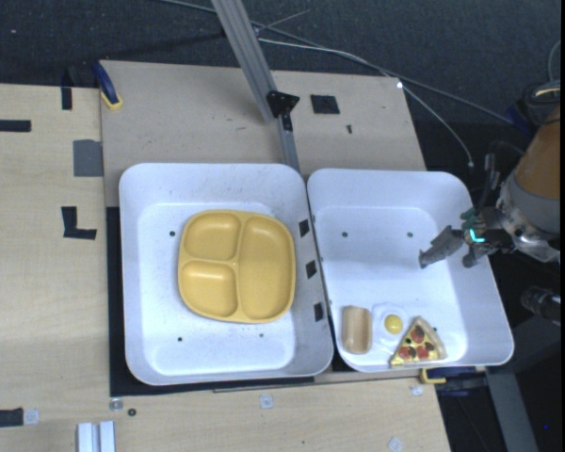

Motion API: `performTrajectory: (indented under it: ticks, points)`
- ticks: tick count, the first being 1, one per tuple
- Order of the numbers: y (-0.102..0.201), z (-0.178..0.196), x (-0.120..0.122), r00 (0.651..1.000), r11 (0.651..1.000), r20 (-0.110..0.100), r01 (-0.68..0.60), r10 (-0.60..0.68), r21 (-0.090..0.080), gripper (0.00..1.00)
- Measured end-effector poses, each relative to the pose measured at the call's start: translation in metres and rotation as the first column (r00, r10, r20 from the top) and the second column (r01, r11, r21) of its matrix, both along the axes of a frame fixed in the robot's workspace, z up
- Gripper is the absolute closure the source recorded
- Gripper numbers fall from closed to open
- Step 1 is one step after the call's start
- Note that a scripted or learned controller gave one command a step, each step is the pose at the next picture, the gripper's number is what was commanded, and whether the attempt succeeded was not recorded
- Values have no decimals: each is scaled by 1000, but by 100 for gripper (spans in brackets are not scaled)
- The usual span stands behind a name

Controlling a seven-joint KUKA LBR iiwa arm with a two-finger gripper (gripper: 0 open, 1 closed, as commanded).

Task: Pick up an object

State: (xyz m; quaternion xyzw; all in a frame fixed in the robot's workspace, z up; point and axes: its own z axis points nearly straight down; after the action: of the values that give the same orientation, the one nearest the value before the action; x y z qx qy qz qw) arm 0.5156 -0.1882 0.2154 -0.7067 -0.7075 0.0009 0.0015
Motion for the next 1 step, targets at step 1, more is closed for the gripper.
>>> performTrajectory:
  ticks: [1]
  points:
    - [0, 1, 0, 1000, 1000, 2, 0, 0, 0, 0]
